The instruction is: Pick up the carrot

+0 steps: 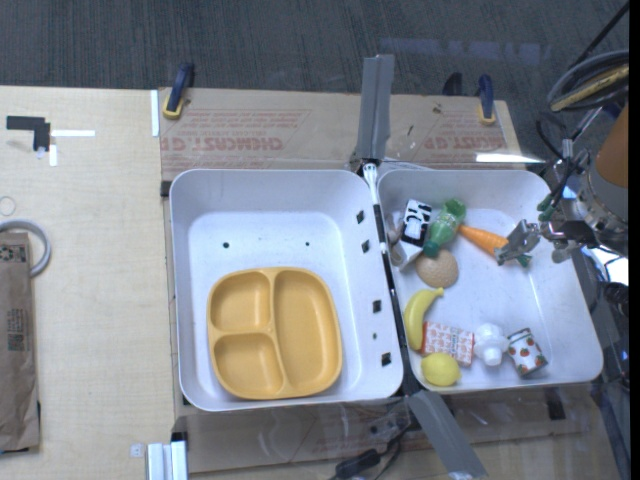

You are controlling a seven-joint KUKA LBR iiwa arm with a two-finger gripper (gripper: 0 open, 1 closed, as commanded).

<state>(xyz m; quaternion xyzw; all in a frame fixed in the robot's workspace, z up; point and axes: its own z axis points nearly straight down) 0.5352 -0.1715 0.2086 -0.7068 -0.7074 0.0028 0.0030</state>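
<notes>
On the pale wooden counter [80, 268] sit 2 white bins; the carrot [483, 237] lies near the far edge of the right bin [570, 368]. The jaws [517, 245] hover just beside its tip, spread apart and empty, so the grasp and lift are not yet done, I'd say.
</notes>
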